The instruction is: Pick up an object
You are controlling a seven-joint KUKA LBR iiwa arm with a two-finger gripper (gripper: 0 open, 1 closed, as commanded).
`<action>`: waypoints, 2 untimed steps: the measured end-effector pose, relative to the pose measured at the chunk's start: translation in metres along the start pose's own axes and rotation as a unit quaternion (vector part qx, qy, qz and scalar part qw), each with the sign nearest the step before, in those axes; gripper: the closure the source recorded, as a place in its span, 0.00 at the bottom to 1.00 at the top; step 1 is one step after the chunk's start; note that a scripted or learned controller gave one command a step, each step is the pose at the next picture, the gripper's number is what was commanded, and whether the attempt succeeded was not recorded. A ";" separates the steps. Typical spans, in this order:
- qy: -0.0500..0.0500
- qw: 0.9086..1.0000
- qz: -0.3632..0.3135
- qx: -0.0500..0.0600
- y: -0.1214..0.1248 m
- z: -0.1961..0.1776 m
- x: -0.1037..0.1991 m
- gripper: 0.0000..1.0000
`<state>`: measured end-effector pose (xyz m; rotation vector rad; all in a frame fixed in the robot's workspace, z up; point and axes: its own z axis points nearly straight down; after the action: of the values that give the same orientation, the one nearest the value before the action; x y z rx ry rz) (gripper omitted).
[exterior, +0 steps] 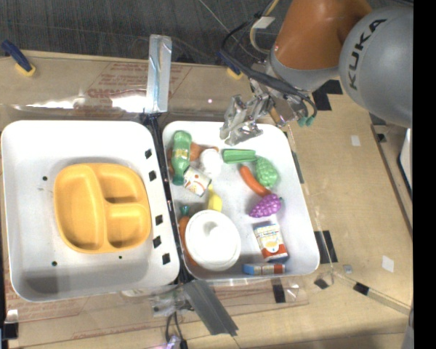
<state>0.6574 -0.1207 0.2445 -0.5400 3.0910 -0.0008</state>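
Grey and orange-banded, poised at the far rim of the right bin (299, 195) with jaws (241, 122) hanging over the toy food, seemingly to drop on a piece from above. Impossible to tell how far apart the jaws stood; nothing seen between them. Nearest below: green pepper (238, 154), carrot (252, 180), grapes (266, 206); yellow tray (102, 207) alone in the left bin (29, 158).

Bright, even overhead light (soft shadows), slightly blurred throughout.
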 end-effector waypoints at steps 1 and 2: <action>-0.002 1.000 -0.001 0.001 0.000 -0.012 -0.001 1.00; 0.001 0.999 -0.033 -0.001 0.004 -0.001 -0.001 1.00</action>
<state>0.6572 -0.1162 0.2453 -0.6418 3.0742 -0.0001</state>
